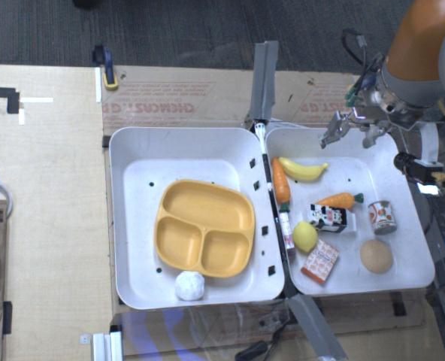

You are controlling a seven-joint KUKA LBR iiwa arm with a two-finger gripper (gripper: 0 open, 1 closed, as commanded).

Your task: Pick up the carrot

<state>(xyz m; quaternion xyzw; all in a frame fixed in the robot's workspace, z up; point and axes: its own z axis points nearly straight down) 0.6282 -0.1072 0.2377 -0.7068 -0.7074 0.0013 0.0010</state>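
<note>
Orange carrot [336,200] looks light, stiff and slick; we should grip its thick middle. Our gripper [352,131] hangs apart, holding nothing.

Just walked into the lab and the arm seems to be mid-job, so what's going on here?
The arm's gripper hangs above the back edge of the right bin, holding nothing. Its fingers look spread. Two carrots lie untouched in that bin: one carrot along the left wall beside the banana, another carrot near the middle, against a small carton. The left bin holds a yellow divided plate and a white ball.
</note>
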